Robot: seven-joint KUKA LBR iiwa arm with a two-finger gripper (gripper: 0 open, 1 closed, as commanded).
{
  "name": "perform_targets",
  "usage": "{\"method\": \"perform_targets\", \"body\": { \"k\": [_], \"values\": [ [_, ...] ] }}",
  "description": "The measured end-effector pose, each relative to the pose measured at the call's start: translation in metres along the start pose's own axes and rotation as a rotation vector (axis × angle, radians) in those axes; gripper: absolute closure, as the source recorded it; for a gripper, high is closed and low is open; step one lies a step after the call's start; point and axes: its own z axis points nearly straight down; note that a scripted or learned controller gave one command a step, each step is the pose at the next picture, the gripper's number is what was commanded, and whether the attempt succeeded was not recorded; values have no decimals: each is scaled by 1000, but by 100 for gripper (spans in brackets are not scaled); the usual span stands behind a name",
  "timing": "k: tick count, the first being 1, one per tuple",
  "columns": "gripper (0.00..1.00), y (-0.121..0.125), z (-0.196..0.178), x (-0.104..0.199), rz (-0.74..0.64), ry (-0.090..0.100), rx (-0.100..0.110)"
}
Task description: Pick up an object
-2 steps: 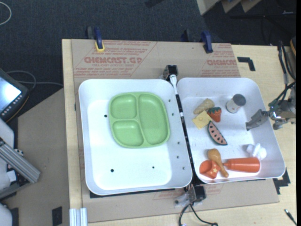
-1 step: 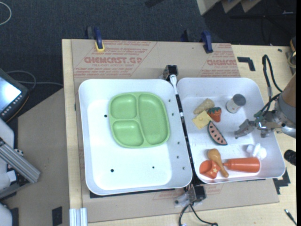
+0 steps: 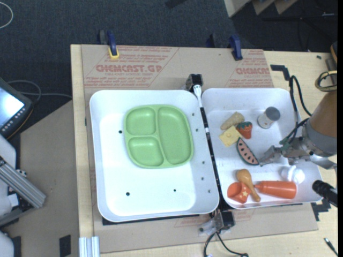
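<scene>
I reach in over the right edge of the right white bin (image 3: pixel 214 98), and my claw (image 3: pixel 274 153) hangs low above its middle, just off the right end of the watermelon slice with a dark rind (image 3: pixel 246 151). Whether my claw is spread or pressed together I cannot tell; the tips are too small and dark against the bin floor, and nothing shows between them.

Crowding me in this bin: one small grey cylinder (image 3: pixel 268 116) near the back right corner; one tan bread-like wedge (image 3: pixel 232 120) and one red strawberry with a green cap (image 3: pixel 245 128) touching each other toward the back; one pale yellow cheese block (image 3: pixel 230 137) just in front of them, close to the watermelon slice. Along the front edge lie one long orange carrot (image 3: pixel 276 188), one tan chicken drumstick (image 3: pixel 247 182) and one red tomato-like piece (image 3: pixel 236 191), the drumstick lying across the red piece. One small white lump (image 3: pixel 293 174) sits just behind the carrot's right end, under my wrist. That makes nine loose things here, one of each.

The left white bin (image 3: pixel 102 159) carries one light green divided plastic plate with three compartments (image 3: pixel 159 136), set toward its back. Two blue clamps (image 3: pixel 112 42) grip the back edge of the brown board (image 3: pixel 177 63) beneath both bins
</scene>
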Motion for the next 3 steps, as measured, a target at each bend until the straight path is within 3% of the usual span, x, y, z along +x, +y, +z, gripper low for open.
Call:
{"method": "perform_targets", "body": {
  "k": [1, 2, 3],
  "values": [
    [0, 0, 27, 1, 0, -1, -2],
    [100, 0, 16, 0, 1, -3, -6],
    [100, -1, -27, -4, 0, -5, -9]
  ]
}}
